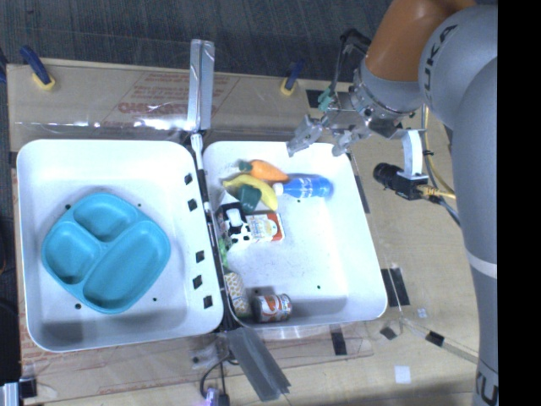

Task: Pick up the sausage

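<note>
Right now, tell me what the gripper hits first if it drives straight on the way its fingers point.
The gripper points down-left over the right bin's back rim. Likely first contact is the blue bottle or the orange carrot beside it; depth is unclear.

a light blue divided plate [106, 252] lies in a white bin [34, 311]. the other white bin [355, 260] holds a blue bottle [306, 188], an orange carrot [269, 171], a yellow banana [264, 194] and a red-and-white carton [258, 227].

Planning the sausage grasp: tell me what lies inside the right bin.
Right bin holds a pile by its left wall: orange carrot, banana, blue bottle, milk carton, and a can at the front. What lies beneath the pile is covered.
</note>
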`<action>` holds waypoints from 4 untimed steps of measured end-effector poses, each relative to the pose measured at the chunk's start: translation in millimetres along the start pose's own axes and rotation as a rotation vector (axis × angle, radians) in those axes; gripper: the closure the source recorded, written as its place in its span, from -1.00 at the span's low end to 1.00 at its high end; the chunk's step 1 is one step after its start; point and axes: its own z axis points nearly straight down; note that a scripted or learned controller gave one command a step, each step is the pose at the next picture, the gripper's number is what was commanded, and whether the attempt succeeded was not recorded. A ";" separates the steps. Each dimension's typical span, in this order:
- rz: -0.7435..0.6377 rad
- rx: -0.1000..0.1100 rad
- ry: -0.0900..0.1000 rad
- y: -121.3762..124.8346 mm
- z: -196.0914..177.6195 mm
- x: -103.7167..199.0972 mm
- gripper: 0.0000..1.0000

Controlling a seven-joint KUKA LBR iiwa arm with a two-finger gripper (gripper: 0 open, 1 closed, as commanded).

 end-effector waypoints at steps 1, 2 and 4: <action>0.188 -0.001 0.001 24.6 21.3 66.1 -1.00; 0.032 -0.002 0.000 24.5 -72.5 120.9 -1.00; -0.387 0.000 -0.001 24.7 75.2 112.8 -1.00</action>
